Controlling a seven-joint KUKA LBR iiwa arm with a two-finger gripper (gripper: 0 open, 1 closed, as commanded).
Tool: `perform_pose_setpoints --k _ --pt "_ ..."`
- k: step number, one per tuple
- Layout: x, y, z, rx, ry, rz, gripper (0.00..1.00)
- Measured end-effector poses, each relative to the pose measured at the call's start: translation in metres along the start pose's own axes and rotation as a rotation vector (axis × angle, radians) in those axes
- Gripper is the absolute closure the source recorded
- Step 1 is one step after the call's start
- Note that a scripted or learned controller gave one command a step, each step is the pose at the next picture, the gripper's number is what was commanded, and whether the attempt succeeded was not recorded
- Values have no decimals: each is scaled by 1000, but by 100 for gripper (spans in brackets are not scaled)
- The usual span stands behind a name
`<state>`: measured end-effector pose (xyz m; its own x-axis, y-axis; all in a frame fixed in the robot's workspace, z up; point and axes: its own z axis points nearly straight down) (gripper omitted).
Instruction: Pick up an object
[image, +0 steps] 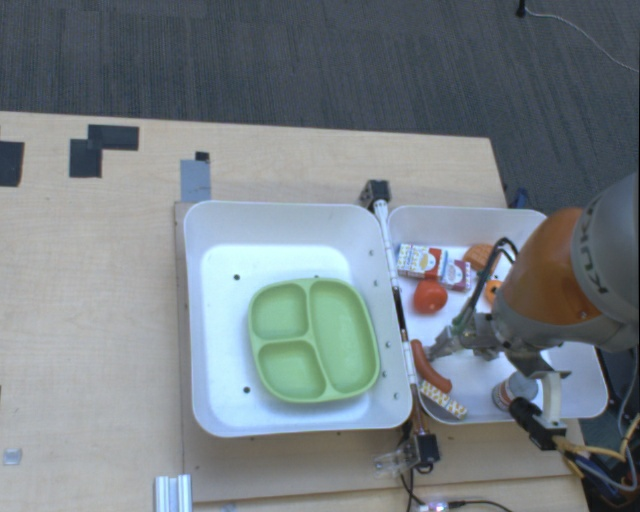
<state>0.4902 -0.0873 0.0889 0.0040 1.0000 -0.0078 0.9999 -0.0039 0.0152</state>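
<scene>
A robotics lab is showing itself here: a pale wooden bench (90, 300) is standing on dark grey carpet (300, 60), carrying two shallow white plastic bins (195, 330) (clamped side by side), black tape marks (100, 148) and loose cables (590, 470).

In the right bin (410, 225), a small carton (420, 261) lies flat near the far edge, a red tomato (430, 296) just nearer, and a sausage (430, 368) by the near-left corner.
</scene>
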Motion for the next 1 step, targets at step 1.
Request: perform_pose_setpoints --k 1 --pt "2 2 -10 -3 3 -3 100"
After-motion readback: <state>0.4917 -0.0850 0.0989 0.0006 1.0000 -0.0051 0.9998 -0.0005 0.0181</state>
